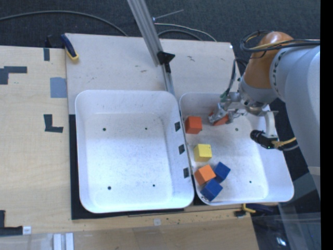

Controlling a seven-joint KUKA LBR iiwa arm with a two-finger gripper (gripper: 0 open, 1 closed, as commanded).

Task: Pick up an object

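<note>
A: Where is the gripper (222,116) now?

B: Low in the right bin (276,189), near its far edge. A small red-orange piece (221,121) shows at its tips, seemingly between the fingers, so I judge them narrowed on it, though it is too small to be certain.

A: And the other things?

B: A red-orange cube (193,124) lies just beside it, toward the left bin (86,139). The yellow cube (203,151), orange cube (205,173) and two blue cubes (217,180) sit by the near-left corner.

A: Next?

B: Probably a straight lift.
</note>
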